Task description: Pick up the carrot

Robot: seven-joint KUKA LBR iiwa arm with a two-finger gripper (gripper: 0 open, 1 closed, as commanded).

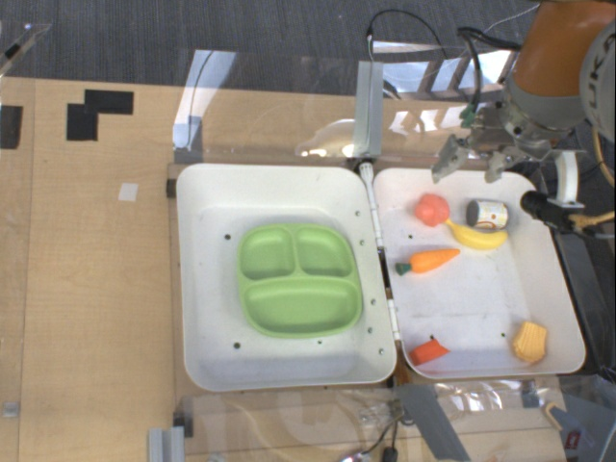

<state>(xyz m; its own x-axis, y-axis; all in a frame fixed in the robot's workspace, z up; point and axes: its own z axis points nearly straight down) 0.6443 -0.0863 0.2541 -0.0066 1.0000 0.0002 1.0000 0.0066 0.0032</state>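
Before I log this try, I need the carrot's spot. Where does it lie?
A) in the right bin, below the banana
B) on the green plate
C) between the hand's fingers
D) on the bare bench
A: the carrot lies in the right bin, just below the banana.

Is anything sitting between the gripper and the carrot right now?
Yes. The red ball lies roughly between the gripper at the bin's far edge and the carrot; the banana sits just right of that line.
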